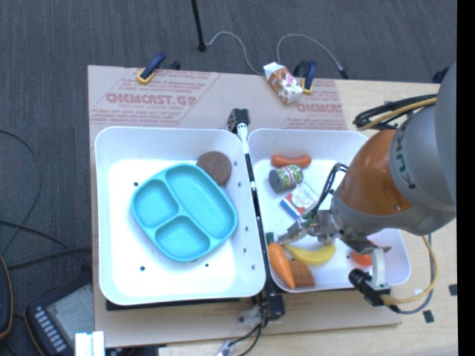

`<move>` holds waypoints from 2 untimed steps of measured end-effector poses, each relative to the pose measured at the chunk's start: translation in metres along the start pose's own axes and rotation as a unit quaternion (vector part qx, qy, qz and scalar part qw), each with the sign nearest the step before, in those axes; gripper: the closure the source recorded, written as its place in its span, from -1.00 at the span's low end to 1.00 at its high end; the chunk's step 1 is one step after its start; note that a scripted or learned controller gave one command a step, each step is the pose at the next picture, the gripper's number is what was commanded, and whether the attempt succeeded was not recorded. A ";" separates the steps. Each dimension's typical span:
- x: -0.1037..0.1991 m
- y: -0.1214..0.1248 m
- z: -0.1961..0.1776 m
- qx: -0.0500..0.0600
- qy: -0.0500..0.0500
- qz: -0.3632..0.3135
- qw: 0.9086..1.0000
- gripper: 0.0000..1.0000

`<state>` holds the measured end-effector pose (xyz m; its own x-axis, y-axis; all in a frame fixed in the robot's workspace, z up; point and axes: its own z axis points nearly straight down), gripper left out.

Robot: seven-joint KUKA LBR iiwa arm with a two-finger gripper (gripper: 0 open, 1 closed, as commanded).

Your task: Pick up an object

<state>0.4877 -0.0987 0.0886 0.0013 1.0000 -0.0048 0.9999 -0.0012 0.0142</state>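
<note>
A camera looks down at a slant on a brown bench (pixel 148 102) carrying two shallow white bins side by side, parted by a dark central divider (pixel 251 191), the landmark for everything below. Left of the divider, the left bin (pixel 107 213) holds a light blue plate with three compartments (pixel 183 211), lying flat and turned at an angle. A round, dark brown patty (pixel 214 167) touches the plate's upper rim, nearer the divider. Right of the divider, the right bin (pixel 326 136) holds the loose objects: a red sausage (pixel 291 160) toward the far wall, a small green-labelled can (pixel 286 177) on its side just below it, and a clear packet with blue and red markings (pixel 300 199) below the can. Close to the divider at the near wall lie an orange carrot (pixel 277 262), a tan piece (pixel 300 274) touching it, and a yellow banana (pixel 313 254). The grey and orange arm (pixel 386 188) comes in from the right, and its gripper (pixel 306 230) hangs low, just above the banana; how wide the claw stands cannot be made out. Beyond the bins, a small brown and white carton (pixel 283 82) sits on the bench.
</note>
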 end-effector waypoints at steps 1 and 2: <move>0.000 0.000 -0.010 0.000 0.000 0.000 1.000 1.00; 0.000 0.000 -0.010 0.001 0.001 0.000 1.000 -1.00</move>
<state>0.4879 -0.0987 0.0984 0.0016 1.0000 -0.0038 0.9999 -0.0015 0.0129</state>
